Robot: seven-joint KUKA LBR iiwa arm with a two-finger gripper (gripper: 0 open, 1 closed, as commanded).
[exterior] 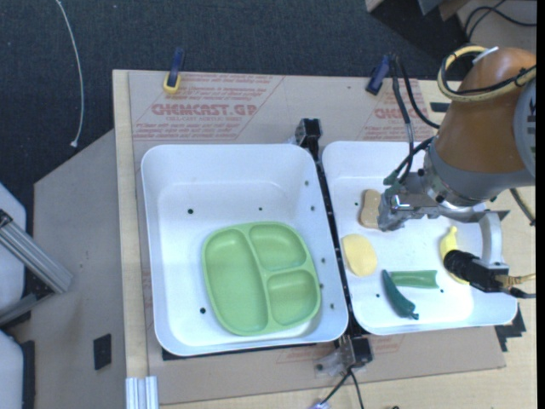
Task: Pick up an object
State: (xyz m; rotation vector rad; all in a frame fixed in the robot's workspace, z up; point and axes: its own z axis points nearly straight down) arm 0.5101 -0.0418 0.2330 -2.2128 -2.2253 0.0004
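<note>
The fingers [390,216] are low in the right bin [443,315], but from my feed I cannot tell whether they are spread or pressed together. Just to their left, touching or very nearly so, lies a tan piece [369,208] on the bin floor close to the wall shared with the other bin; I cannot see it held between them. Nearer to me from there sits a yellow lump [359,254], also by that wall. Further right I see a green pod [415,279] lying flat, with a darker teal strip [398,297] slanting away under its left end. A small yellow thing [449,240] shows beside the wrist. The grey and orange arm [485,118] comes in over the bin's far right corner. In the left bin [170,228] there is a green plate [260,275] with three compartments. Both bins rest on a brown worktop [221,109] printed in red.
</note>
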